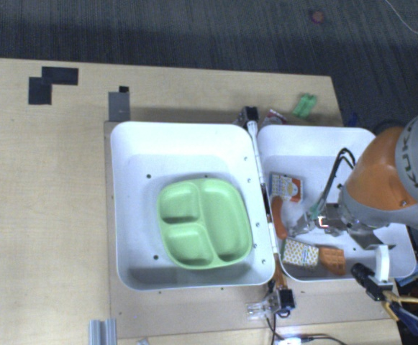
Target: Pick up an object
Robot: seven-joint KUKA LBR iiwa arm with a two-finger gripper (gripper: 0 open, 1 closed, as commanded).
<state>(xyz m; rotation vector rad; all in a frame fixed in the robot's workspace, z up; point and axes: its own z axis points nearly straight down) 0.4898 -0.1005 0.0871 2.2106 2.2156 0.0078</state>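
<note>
- Firstly, the left bin (133, 192) holds a green plate (203, 222) with three sections.
- Next, in the right bin (302, 146) lie a small carton (285, 187), a patterned packet (300, 252) and an orange thing (332, 259).
- Then the gripper (316, 221) is low over this bin, between the carton and the packet; if it grasps anything, I cannot tell.
- The arm (388, 182) bends in from the right, and letters "KU" are on its grey part.

Arm (403, 175) cut off at right
</note>
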